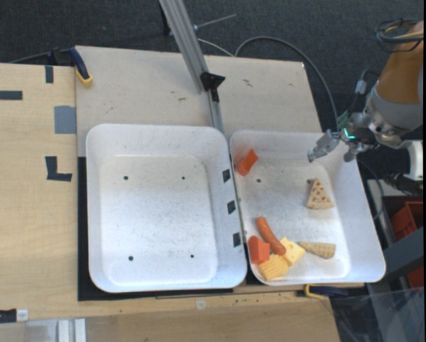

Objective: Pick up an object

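Pale wooden counter (28,212), left shallow white plastic bin (99,191), right white bin (355,212) holding an orange block (246,161), a red sausage (270,235), yellow cheese pieces (283,258), a tan pizza wedge (318,194), a cone (319,249), grey tool (332,148) above the far right rim, not gripping anything, finger state I cannot tell

Toy foods (291,250) lie scattered in the right bin (355,262).

The arm (402,84) has a rounded orange band above a grey wrist section. Beneath it sits a darker gripper (332,146) of grey metal with black fittings, and a small teal-green light glows on its body. Thin dark cables loop over the arm's top.
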Robot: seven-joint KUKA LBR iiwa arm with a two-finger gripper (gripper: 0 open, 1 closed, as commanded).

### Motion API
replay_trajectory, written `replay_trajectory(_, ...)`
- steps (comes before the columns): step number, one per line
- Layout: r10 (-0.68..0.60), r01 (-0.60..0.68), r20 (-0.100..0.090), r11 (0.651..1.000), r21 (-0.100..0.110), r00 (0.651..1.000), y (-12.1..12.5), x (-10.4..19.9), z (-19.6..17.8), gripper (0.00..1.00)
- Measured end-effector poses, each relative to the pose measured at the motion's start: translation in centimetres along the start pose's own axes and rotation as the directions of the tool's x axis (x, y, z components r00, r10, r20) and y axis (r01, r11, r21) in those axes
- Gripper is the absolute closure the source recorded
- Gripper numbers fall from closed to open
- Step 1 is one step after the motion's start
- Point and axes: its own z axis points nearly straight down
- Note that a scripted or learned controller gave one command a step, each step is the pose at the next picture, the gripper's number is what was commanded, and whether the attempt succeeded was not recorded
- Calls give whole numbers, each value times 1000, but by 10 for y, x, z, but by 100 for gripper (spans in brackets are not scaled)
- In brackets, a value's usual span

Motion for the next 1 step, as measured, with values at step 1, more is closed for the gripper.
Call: replay_trajectory(1, -2, 2, 2, 1000, -5, 1000, 1, 0, -3, 0)
